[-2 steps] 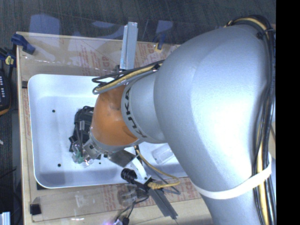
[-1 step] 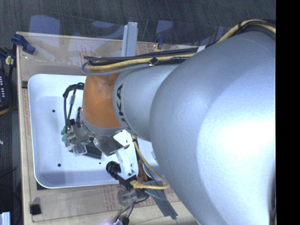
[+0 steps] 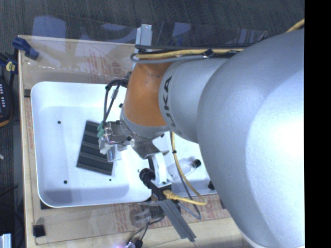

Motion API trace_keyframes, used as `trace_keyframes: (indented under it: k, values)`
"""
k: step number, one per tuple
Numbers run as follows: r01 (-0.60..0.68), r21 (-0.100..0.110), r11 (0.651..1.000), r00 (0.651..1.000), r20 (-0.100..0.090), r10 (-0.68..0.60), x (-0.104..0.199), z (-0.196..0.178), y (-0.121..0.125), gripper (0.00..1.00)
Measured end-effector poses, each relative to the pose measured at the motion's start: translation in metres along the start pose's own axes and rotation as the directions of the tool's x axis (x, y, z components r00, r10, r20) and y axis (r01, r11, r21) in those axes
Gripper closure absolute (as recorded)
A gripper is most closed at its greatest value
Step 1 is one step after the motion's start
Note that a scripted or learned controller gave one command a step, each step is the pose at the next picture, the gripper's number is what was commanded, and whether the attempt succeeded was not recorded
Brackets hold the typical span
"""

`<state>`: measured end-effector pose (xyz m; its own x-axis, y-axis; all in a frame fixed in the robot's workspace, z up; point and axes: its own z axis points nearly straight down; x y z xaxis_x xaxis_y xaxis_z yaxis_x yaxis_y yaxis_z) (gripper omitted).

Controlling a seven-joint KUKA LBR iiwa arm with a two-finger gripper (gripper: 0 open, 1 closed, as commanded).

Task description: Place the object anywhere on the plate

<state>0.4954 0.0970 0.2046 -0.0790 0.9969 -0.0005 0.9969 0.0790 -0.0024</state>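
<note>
here the dark ribbed plate (image 3: 96, 148) lies flat on the floor of the left white bin (image 3: 46, 99), tilted, with the gripper (image 3: 110, 148) low over its right edge; whether the gripper has anything clamped cannot be told. the plate looks rigid, thin and light, so it should take a set-down without shifting much. the bin wall, the looped black cable (image 3: 108, 99) and the yellow cable (image 3: 183, 190) crowd the wrist.

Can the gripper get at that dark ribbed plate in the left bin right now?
Probably yes: the gripper sits right at the dark ribbed plate's right edge, with nothing between them.
</note>
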Motion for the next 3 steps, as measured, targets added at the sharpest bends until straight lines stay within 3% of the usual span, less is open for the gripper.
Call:
trace_keyframes:
  k: [1,2,3]
  values:
    - [-0.104,-0.008,0.995,0.995,-0.003,0.104,0.010,0.110,0.050,1.00]
    - [-0.510,-0.008,0.860,0.860,-0.004,0.510,0.033,0.110,0.028,1.00]
    - [-0.716,0.004,0.698,0.698,-0.001,0.716,-0.011,0.014,0.000,1.00]
